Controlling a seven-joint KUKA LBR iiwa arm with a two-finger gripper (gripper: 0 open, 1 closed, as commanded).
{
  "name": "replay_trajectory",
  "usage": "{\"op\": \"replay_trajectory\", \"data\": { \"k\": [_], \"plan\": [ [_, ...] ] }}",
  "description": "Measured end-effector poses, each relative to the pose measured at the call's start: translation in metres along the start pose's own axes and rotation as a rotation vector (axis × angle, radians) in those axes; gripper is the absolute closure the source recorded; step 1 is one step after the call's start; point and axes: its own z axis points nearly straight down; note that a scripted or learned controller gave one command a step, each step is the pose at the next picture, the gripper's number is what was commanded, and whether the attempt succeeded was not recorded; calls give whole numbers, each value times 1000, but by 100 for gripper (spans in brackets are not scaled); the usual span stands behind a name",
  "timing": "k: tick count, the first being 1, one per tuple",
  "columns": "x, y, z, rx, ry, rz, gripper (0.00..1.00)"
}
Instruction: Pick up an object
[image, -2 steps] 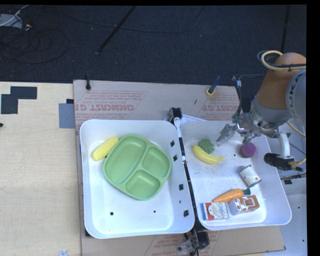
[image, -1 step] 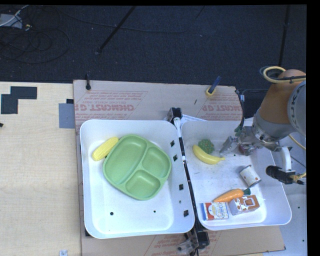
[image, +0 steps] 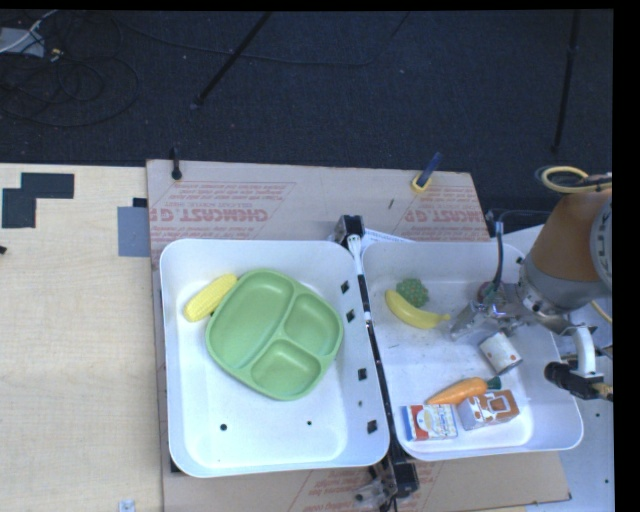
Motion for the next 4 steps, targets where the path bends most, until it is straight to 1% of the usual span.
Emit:
{"op": "replay_trajectory", "data": {
  "k": [1, 2, 3, 4],
  "plan": [
    [0, -48, 0, 0, 1, 1, 0],
    [-2, -47, -12, -3, 1, 8, 100],
    [116, -30, -2, -6, 2, -2, 100],
    [186, -4, -100, -2, 0, -2, 100]
  ]
}}
